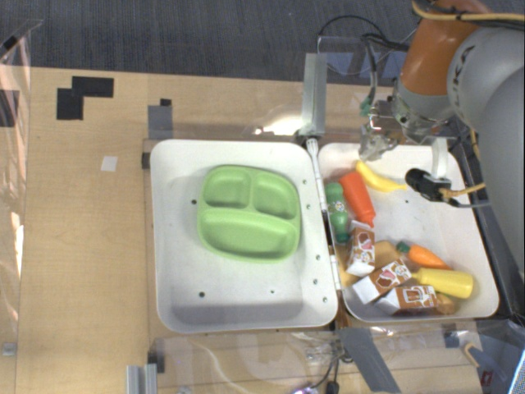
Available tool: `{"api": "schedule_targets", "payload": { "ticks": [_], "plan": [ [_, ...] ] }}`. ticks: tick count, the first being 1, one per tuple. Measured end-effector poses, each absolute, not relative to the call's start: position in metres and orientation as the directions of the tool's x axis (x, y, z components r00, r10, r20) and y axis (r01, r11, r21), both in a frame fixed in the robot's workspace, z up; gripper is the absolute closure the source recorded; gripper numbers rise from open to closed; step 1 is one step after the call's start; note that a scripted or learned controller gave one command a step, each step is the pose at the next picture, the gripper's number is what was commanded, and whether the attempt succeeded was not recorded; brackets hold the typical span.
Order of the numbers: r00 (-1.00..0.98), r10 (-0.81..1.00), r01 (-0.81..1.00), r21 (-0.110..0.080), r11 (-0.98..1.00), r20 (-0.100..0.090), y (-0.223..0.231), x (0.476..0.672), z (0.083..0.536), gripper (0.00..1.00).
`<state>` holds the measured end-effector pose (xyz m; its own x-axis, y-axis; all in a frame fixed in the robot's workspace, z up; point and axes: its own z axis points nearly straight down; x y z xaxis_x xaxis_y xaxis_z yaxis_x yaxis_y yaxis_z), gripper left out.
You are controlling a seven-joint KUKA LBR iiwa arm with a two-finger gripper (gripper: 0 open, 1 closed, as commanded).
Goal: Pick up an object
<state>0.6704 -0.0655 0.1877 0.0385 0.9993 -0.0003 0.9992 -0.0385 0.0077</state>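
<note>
The left bin (176,302) holds a green divided plate (248,213). The right bin (467,220) holds a banana (376,176), carrots, a yellow bottle (445,282) and cartons. The end effector (376,142) hovers just above the banana; its grip cannot be told.

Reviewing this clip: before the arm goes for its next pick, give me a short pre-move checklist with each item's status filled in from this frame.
1. Objects available in the right bin: ok; banana, carrot, yellow bottle and small cartons lie there.
2. Tool over that bin: ok, above its far rim near the banana.
3. Tool carrying nothing: cannot tell; fingertips are unclear.
4. Isolated target: not ok near the cartons, which are crowded; the banana has more room.
5. Green divided plate out of the way: ok, it sits in the left bin.
</note>
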Motion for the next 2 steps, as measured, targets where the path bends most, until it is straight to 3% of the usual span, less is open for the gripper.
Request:
{"api": "schedule_targets", "payload": {
  "ticks": [1,2],
  "plan": [
    [0.038,0.999,0.999,0.007,-0.038,-0.001,-0.066,0.67,0.187,0.0],
    [-0.161,0.987,0.987,0.005,0.161,-0.002,-0.103,0.67,0.11,0.0]
  ]
}}
